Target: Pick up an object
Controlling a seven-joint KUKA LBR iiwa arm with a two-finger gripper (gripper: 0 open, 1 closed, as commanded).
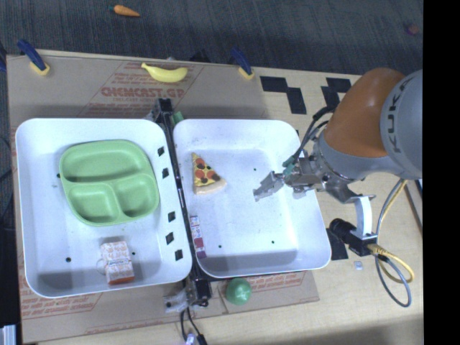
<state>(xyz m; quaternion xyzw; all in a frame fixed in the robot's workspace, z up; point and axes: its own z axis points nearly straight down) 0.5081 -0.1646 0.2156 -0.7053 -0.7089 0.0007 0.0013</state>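
A toy pizza slice [205, 174] lies in the right bin [237, 254], near its left wall. My gripper [267, 187] hangs over the middle right of that bin, well to the right of the slice, with its fingers pointing left and nothing visible between them. In the left bin [29, 200] a green divided tray [108, 180] sits at the upper middle, and a small wrapped packet [116, 261] lies near the front wall.
A yellow toy banana [165, 71] rests on the cardboard behind the bins. A green ball [238, 290] sits on the bench in front of the right bin. Blue clamps [33, 58] hold the cardboard's back edge. Cables [392, 268] trail at the right.
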